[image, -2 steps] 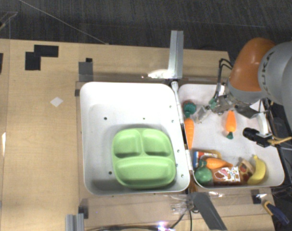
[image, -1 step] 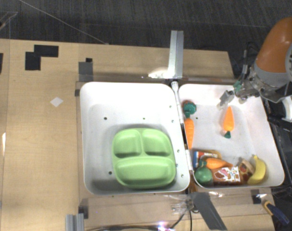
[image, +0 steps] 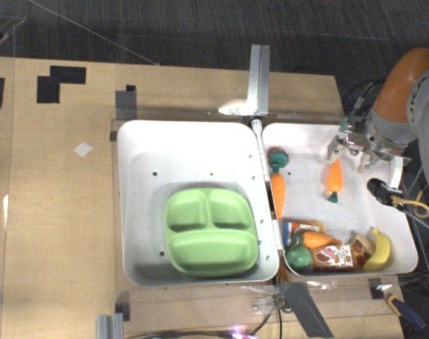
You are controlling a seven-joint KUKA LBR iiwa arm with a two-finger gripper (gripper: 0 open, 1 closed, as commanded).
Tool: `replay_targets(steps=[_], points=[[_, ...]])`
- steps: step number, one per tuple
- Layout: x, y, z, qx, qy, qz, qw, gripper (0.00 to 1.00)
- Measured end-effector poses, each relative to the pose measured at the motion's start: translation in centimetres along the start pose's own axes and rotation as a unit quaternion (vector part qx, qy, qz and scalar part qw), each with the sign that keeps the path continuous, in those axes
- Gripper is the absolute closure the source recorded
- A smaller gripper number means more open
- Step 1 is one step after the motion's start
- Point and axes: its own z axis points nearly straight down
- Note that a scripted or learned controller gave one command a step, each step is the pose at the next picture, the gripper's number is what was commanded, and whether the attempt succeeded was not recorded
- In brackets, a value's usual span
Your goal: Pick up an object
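In the right bin (image: 306, 143) a small orange carrot (image: 333, 177) with a green tip lies near the back right. My gripper (image: 348, 157) hovers at that carrot's upper end, its fingers spread apart and open, with nothing clearly between them. A second carrot (image: 277, 193) lies along the divider, below a teal-green toy (image: 278, 159). At the bin's front sit a green round toy (image: 297, 258), an orange piece (image: 317, 240), a brown carton (image: 332, 256) and a banana (image: 379, 249).
The left bin (image: 140, 154) holds a green divided plate (image: 210, 230). A metal post (image: 259, 76) stands behind the divider between the bins. The grey arm with its orange band (image: 406, 83) and dark cabling (image: 384, 189) crowd the right bin's right edge.
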Motion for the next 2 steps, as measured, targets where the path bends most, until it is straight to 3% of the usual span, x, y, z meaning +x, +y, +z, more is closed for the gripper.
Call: replay_targets(steps=[1,2], points=[[0.2,0.2,-1.0,-0.002,0.0,-0.005,1.0,1.0],[4.8,-2.7,-13.7,0.0,0.0,0.009,1.0,1.0]])
